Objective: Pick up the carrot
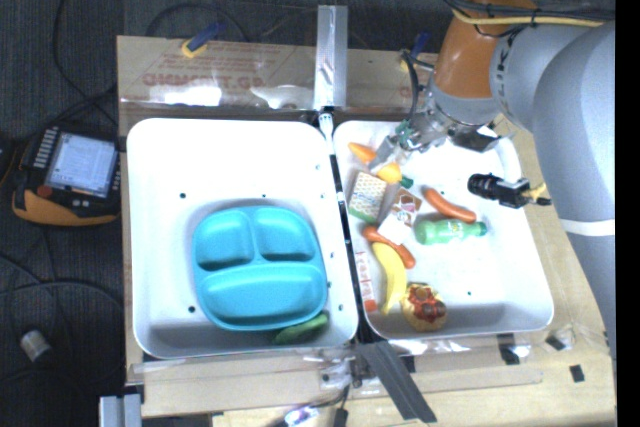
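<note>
At right bin [520,245], top-left corner: carrot [361,153] lies just left of and a bit below my gripper [412,137] | long axis slanted, down to the right | banana [392,277] far lower | gripper state: I cannot tell; nothing seen held.
</note>
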Controlling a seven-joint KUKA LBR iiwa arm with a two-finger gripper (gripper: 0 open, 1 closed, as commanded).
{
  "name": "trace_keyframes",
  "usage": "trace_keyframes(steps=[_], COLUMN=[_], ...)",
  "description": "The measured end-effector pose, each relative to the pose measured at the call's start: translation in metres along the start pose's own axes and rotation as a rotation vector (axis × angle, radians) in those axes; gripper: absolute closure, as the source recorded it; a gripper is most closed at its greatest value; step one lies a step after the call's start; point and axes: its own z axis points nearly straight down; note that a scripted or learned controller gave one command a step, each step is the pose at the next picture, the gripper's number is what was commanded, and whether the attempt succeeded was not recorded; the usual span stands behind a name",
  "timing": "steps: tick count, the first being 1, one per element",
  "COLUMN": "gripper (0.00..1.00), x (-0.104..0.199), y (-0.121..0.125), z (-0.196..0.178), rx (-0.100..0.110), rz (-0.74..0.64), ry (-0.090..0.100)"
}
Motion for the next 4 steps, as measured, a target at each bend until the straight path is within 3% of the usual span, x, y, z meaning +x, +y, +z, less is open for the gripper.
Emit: trace_keyframes(steps=[1,2,3,4], gripper=[1.0,0.0,0.0,0.0], x=[0.073,0.073,0.037,-0.009], y=[0.032,0.032,-0.045,-0.003], z=[-0.064,-0.064,-0.064,0.03], rx=[0.011,0.011,0.012,0.019], rz=[0.093,0.094,0.107,-0.147], ry=[0.006,0.005,0.005,0.01])
